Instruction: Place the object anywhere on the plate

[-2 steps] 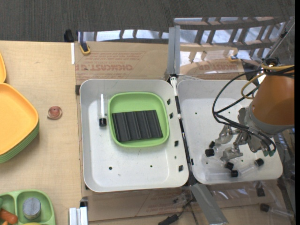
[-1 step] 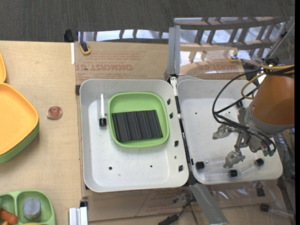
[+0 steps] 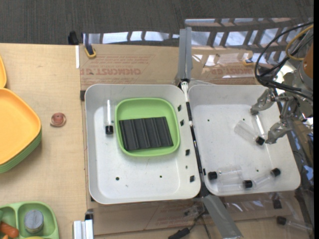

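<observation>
Cardboard (image 3: 130,69) behind bins printed CHEMCAST mirrored, green plate (image 3: 147,127), gripper (image 3: 271,118) above right bin (image 3: 227,148)

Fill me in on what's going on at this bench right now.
A KUKA arm reaches in from the right, its gripper over the right bin, close to a clear vial with a black cap; whether it holds that vial I cannot tell. More vials lie near that bin's front edge. The left bin holds the green plate, a dark ridged block on it, and one vial beside it.
</observation>
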You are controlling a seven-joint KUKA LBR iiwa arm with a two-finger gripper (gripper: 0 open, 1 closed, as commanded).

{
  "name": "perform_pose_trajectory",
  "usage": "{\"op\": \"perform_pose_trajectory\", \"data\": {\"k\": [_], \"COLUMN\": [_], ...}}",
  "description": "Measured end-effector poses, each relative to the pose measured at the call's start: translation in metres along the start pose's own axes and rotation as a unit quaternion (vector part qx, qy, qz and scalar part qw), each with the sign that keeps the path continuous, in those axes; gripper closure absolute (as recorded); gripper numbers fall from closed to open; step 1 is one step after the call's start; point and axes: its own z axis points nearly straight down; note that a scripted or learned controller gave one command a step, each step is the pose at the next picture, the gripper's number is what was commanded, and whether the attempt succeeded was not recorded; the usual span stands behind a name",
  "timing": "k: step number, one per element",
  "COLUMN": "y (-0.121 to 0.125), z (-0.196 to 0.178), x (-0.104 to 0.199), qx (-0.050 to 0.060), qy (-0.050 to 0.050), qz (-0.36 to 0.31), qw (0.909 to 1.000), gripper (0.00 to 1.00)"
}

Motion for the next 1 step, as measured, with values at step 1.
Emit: {"op": "perform_pose_trajectory", "data": {"k": [1], "y": [-0.0742], "z": [-0.0415], "x": [-0.0705], "qx": [0.001], "qy": [-0.002], "qz": [0.042], "qw": [0.9991], "gripper": [0.0]}}
